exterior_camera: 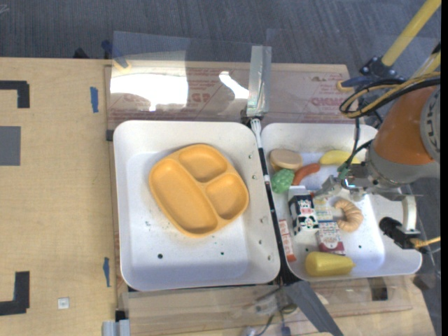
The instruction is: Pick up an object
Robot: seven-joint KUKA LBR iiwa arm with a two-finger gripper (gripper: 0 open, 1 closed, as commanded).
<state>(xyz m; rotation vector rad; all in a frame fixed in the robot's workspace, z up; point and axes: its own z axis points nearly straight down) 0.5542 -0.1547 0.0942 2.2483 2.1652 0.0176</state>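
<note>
— Over the right bin point(402, 261), what is the arm doing?
— Its gripper point(341, 185) hangs above a croissant point(349, 214) and a small carton point(303, 214).
— And the fingers?
— I cannot tell. An orange plate point(199, 188) sits in the left bin point(133, 208).

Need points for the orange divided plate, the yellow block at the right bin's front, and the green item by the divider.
orange divided plate point(199, 187), camera view, on the ridge where its compartments meet.
yellow block point(329, 262), camera view, middle of its top face.
green item point(283, 180), camera view, centre of its visible surface.
</note>
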